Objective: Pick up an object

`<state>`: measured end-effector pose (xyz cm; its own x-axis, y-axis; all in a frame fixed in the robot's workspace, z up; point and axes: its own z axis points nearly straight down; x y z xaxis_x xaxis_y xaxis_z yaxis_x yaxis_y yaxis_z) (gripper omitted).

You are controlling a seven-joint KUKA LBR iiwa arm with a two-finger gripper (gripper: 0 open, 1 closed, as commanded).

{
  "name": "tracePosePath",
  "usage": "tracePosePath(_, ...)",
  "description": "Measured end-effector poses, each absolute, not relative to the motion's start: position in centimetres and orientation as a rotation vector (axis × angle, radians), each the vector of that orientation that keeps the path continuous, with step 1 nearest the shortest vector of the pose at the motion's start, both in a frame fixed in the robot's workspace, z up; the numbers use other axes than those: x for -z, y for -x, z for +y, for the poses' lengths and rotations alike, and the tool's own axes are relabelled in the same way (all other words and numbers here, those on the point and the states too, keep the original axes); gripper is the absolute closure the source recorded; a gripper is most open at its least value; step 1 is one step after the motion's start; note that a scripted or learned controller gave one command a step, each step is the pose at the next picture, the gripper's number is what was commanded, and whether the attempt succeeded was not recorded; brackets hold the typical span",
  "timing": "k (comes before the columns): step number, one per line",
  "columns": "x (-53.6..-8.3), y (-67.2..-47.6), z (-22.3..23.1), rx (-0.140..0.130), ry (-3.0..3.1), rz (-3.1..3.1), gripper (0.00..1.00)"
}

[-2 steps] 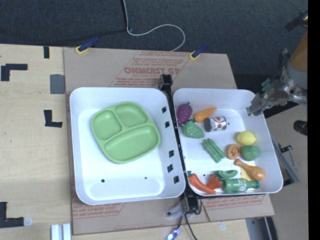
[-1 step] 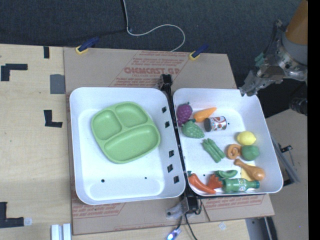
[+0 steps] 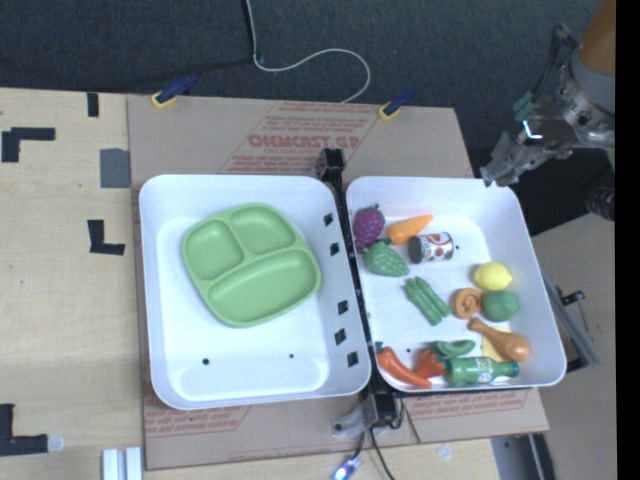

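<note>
Green bottle (image 3: 482,371), one, glossy; divided green plate (image 3: 251,263), one; gripper (image 3: 497,173) above the bin corner, grip state unclear.

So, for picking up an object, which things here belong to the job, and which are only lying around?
Belong to the job:
- pincer, above the right bin's far corner
- right bin
- toys in it that could be picked: grapes, carrot, can, lemon, green bottle

Only lying around:
- left bin
- green divided plate
- white cable
</note>
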<state>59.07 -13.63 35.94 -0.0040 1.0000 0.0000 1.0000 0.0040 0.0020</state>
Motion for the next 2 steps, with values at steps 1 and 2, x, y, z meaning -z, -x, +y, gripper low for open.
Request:
tracePosePath(1,-38.1,-58.8,-11.1,-0.002,-2.216,2.225,1.00)
tracePosePath(2,-41.0,-57.0,-10.2,-0.001,-2.218,2.224,1.00)
